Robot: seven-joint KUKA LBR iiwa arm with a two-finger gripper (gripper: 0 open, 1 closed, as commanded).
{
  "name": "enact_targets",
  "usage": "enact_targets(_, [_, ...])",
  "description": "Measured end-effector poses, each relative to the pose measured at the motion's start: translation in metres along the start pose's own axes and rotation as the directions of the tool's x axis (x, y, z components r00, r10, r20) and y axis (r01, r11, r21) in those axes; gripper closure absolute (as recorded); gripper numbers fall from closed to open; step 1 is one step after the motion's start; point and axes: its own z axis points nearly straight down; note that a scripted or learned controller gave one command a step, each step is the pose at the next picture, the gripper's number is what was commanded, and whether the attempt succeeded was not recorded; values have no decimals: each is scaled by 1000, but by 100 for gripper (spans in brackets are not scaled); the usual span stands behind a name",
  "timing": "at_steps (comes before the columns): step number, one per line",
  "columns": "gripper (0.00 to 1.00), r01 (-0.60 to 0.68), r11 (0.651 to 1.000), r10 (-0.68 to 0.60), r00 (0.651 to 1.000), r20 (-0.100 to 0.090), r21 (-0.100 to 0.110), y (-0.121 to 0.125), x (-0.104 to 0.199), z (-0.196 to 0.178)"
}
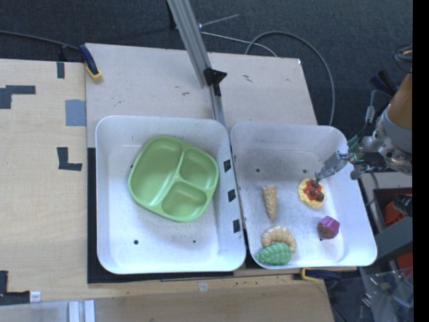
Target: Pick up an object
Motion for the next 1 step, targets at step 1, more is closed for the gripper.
enact_targets(1, [0, 0, 1000, 0, 1000, 0, 0, 0, 0, 0])
